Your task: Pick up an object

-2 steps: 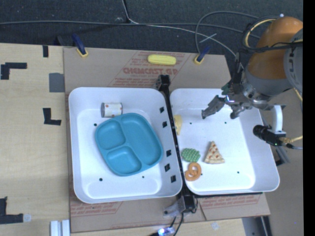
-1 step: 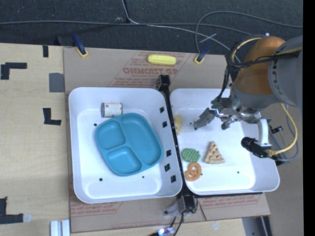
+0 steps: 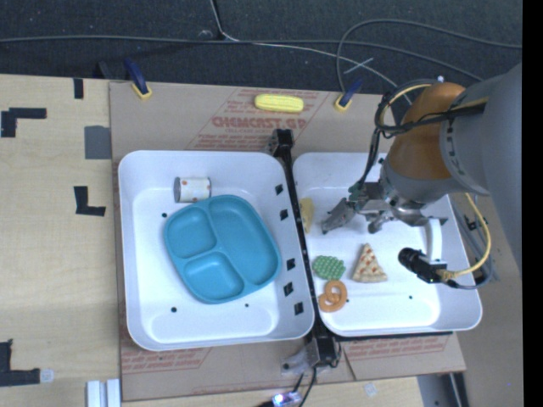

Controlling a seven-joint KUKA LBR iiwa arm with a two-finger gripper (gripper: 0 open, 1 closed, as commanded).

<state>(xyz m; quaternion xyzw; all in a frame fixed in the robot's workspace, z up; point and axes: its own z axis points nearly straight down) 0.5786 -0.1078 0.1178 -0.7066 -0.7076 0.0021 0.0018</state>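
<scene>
Arm: You see one big grey robot arm with an orange band (image 3: 428, 134). It reaches in from the right and hangs over the right bin.

Bins: You have two shallow white plastic bins. The left bin (image 3: 140, 227) and the right bin (image 3: 454, 308) sit side by side, touching along the middle.

Plate: One blue plastic plate with three sections (image 3: 222, 247) lies in the left bin. It is flat and wide, so I think it is hard to grab.

Gripper: One two-finger metal gripper (image 3: 356, 214) sits low over the upper left part of the right bin. The fingers look spread apart, and nothing is between them.

Corn: One yellow toy corn cob (image 3: 279, 103) lies on the brown cardboard behind the bins. It is well away from the gripper.

Pizza: One toy pizza slice shaped like a triangle (image 3: 368, 264) lies in the right bin, near the gripper and a bit in front of it. This is a good thing to pick.

Green toy: One bumpy green toy (image 3: 329, 267) lies just left of the pizza.

Pretzel: One orange toy pretzel (image 3: 333, 296) lies just in front of the green toy.

Can: One small white can with a dark end (image 3: 193, 188) lies on its side in the left bin, just behind the plate.

Yellow bit: One small pale yellow piece (image 3: 305, 213) sits by the right bin's left wall. I cannot tell what it is.

Watch out: The three toys sit close together. You may push one away or pinch two at once. The pizza is thin, so the fingers may slip over it and shut on air.
</scene>
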